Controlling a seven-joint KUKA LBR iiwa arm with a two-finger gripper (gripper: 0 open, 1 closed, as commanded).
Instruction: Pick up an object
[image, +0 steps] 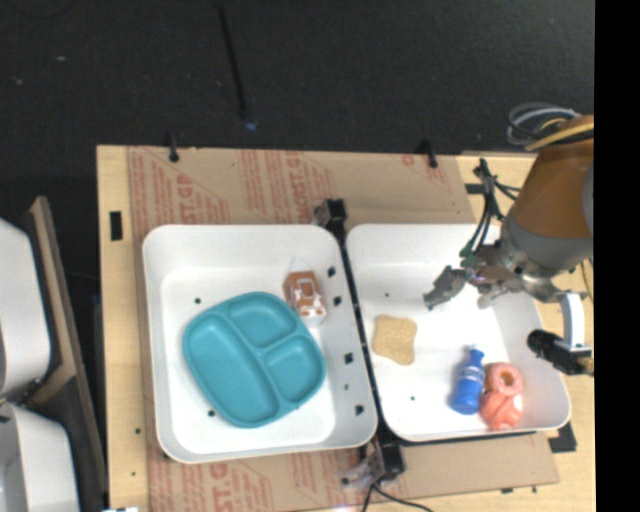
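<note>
My gripper (462, 291) hangs over the back half of the right bin (400, 250), with its fingers spread open and nothing between them. In front of it and to the left lies a flat tan piece like toast (395, 339). A blue bottle (467, 382) and a pink-orange toy (502, 394) lie side by side, touching, near the bin's front right corner. In the left bin (170, 270) a small brown and white object (304, 293) stands just behind a blue divided plate (253, 357).
The two bins meet along a dark clipped seam (350, 310). The arm's orange band and grey wrist (553, 215) rise over the right bin's far right edge. Cables (487, 205) hang beside the wrist. Cardboard (240, 185) covers the bench behind the bins.
</note>
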